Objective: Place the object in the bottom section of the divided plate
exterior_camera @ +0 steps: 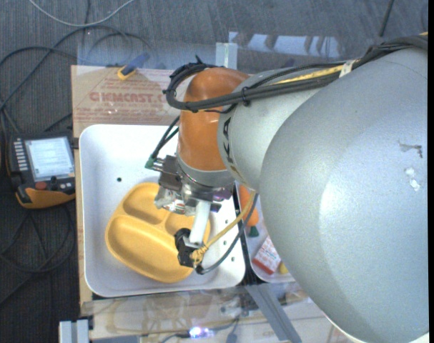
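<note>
A yellow divided plate (141,238) lies in the left white bin (106,156), toward its front. My gripper (175,204) hangs over the plate's right side, just above the ridge between its sections. The wrist and its cables block the fingertips, and I cannot make out any object between them. The plate's near section (134,249) looks bare where it shows.
The arm's grey body covers most of the right bin; a few colourful items (263,256) peek out by its left wall. A black cable clip (184,252) dangles over the plate's right rim. A cardboard sheet (120,95) lies behind the left bin.
</note>
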